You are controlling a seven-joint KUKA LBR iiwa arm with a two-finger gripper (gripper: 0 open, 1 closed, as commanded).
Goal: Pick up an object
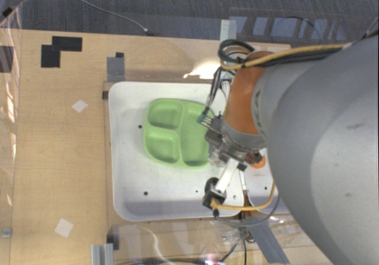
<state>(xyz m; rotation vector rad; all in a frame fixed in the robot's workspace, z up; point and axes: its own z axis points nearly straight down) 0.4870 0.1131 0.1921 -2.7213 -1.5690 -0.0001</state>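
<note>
Because the bulky grey robot arm with its orange band (320, 139) fills the right of the camera view, we lose whatever lies beneath it, and the right side of the shallow white plastic bin (127, 199) is cut off by it too. That bin sits on the pale wooden bench (53, 157). Inside it, towards the far right, lies the light green moulded plastic tray with three compartments (169, 133), flat on the bin floor. The gripper (218, 139) hangs below the wrist at the tray's right edge, over or against its rim. The wrist hides it from us, so we cannot tell whether it is spread, closed or gripping the tray.
</note>
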